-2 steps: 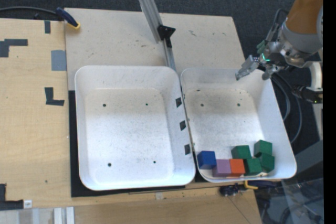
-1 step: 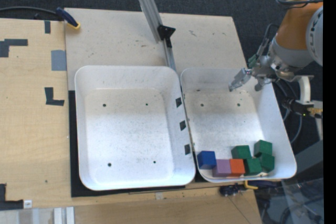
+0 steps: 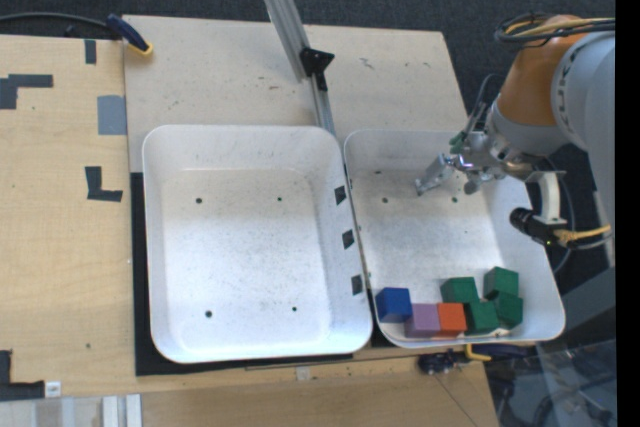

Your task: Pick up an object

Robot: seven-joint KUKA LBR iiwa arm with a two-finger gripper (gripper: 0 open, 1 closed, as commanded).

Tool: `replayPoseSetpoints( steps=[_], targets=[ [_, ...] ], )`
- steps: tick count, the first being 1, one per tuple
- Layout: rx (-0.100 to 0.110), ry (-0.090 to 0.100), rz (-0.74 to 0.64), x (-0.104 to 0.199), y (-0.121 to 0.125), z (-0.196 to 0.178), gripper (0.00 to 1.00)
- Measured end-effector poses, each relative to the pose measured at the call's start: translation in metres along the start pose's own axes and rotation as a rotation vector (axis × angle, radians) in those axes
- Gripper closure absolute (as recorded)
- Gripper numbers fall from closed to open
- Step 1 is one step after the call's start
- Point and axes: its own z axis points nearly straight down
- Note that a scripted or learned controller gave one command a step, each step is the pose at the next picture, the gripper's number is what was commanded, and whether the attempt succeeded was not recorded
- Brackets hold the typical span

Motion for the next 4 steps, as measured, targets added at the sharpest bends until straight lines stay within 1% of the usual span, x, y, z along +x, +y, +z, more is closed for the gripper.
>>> replayPoseSetpoints(
  steps=[1,2,3,4],
  targets=[
    [-0.003,-0.001,0.000,0.001,-0.001,0.034,0.00],
    [-0.006,0.000,-0.001,0.002,0.000,0.021,1.00],
    [-0.012,-0.002,0.000,-0.003,0.008,-0.036,1.00],
    [-0.015,-0.003,0.000,-0.004,0.010,-0.100,1.00]
  ],
)
